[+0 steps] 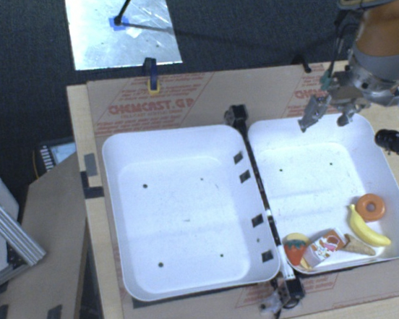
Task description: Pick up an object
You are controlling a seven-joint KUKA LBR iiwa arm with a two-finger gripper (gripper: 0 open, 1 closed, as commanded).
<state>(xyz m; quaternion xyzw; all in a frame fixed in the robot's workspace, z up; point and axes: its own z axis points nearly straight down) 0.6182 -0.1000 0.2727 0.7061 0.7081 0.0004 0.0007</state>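
Camera view, from above and at a slant, shows the grey arm with its orange band entering from the upper right and bending down toward the far edge of the right bin. Its wrist sits over that bin's back right corner, and the gripper hangs above the rim there, tilted toward the left. Two fingers are apart with a clear gap between them, and nothing sits in that gap; the gripper looks spread and is not touching any object, though how high it stands above the bin floor is hard to judge from this angle.

All the objects lie well apart from the gripper, gathered along the near edge of the right bin. A yellow banana curves in the near right corner, with an orange round piece just beside its upper end. To the left of the banana lies a small tan piece, then a red and white packet, and an orange and red fruit by the divider. The left bin lies beside the right one, their inner rims touching.
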